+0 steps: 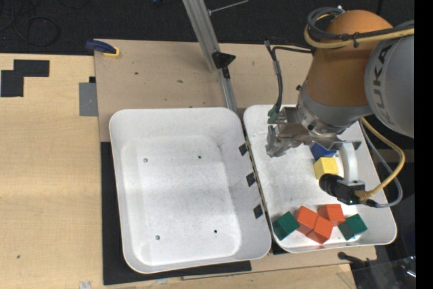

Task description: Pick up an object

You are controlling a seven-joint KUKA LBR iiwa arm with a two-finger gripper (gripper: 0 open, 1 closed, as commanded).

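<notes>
Several blocks point(318, 221) lie at five o'clock from your gripper point(275, 145); descending here risks closing on bare bin point(287, 179). Jaw state: cannot tell.

Partial letters "KU" stand on the grey arm point(396, 88)

Arm point(352, 71) over right bin point(284, 179) of blocks point(318, 221)

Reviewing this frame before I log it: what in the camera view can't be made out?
- Gripper, above the right bin: the wrist hides its fingers, so open or shut is unclear, as is any hold.
- Blue block: mostly hidden under the arm.
- Yellow block: a black fitting partly covers it.
- Orange blocks and green blocks: bunched; exact count uncertain.
</notes>
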